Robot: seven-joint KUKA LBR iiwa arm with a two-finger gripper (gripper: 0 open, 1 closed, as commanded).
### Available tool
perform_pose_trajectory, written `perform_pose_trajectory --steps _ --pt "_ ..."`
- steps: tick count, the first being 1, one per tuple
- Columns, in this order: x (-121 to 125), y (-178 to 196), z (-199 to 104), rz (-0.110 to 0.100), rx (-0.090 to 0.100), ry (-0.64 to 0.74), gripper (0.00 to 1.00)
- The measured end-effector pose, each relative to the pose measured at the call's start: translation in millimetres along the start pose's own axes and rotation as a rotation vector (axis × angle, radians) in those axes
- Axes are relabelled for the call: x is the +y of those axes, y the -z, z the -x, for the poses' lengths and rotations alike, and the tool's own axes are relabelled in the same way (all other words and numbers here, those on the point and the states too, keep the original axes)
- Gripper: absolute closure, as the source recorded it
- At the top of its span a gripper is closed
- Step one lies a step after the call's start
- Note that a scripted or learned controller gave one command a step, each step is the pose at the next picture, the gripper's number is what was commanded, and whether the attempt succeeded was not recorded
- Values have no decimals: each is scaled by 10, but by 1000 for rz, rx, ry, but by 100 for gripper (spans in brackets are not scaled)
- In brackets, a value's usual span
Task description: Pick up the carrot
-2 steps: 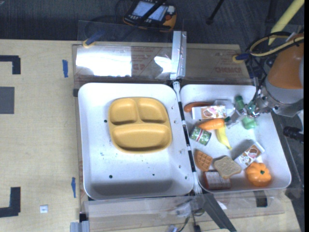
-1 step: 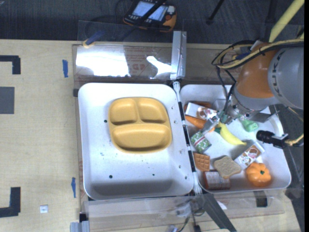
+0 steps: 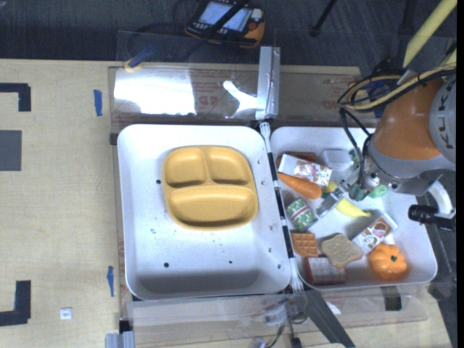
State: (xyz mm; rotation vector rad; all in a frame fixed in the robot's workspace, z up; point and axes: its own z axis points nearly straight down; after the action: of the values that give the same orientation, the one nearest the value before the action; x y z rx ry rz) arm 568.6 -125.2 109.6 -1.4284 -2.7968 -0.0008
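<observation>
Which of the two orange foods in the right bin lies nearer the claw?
The carrot, long and tapered, left of the claw; the round pumpkin sits farther off, at the bin's front.

One fixed camera looks down at a slant from above the bench (image 3: 58,194), taking in both bins (image 3: 138,194).

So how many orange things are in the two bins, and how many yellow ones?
Orange: 2, the carrot and the small pumpkin
Yellow: 2, the divided plate and the banana
Total: 4
</observation>
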Motion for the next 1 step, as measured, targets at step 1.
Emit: perform_pose_trajectory --steps 1 --pt "387 -232 96 3 -4 -335 0"
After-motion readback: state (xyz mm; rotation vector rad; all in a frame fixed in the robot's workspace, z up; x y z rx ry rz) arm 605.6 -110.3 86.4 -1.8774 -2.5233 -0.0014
